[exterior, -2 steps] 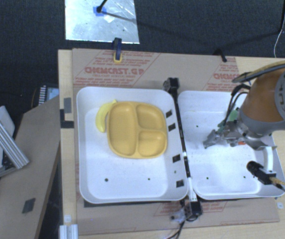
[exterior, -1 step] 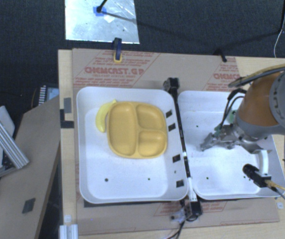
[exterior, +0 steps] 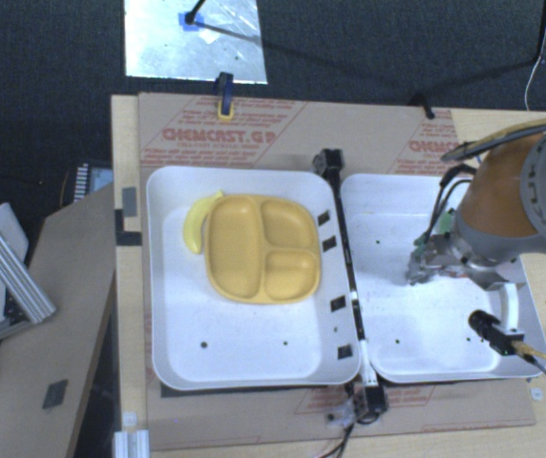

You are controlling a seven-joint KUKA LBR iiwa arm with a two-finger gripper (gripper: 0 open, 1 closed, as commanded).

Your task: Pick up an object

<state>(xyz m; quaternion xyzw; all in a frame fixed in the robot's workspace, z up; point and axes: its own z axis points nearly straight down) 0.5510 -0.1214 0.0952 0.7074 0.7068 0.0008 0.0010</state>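
A yellow divided plate (exterior: pixel 259 248) lies in the left bin (exterior: pixel 173 346), slightly tilted toward the back. A yellow banana (exterior: pixel 195 221) peeks out from under the plate's left edge. My gripper (exterior: pixel 424 264) is down in the right bin (exterior: pixel 388 337), near its middle right, well apart from the plate and banana. The wrist body hides its fingertips, and I see nothing between them.
A black divider with clips (exterior: pixel 342 265) runs between the two bins. Both bins rest on a brown cardboard sheet (exterior: pixel 254 132). A shiny metal sheet (exterior: pixel 195 27) lies on the dark floor behind the bench.
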